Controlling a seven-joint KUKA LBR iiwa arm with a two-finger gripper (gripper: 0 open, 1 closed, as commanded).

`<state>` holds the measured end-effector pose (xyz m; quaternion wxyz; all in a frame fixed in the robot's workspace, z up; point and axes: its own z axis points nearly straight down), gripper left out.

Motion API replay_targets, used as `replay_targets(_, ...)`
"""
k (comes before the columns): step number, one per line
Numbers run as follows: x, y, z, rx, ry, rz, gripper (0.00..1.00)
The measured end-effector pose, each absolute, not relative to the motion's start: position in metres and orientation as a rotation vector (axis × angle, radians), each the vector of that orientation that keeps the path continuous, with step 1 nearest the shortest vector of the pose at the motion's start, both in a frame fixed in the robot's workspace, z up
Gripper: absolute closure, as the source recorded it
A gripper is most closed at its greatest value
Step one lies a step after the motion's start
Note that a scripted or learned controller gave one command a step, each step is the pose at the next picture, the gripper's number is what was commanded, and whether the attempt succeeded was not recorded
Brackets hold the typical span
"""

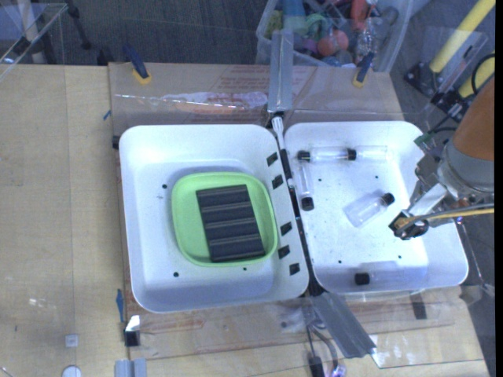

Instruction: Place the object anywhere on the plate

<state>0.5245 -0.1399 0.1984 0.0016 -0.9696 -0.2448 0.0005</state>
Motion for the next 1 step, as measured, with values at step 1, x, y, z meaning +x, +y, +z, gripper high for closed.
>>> replay_targets(1, 0.5245, -0.1399, 0.1983, -3.043, -0.769, 0.002, 0.0)
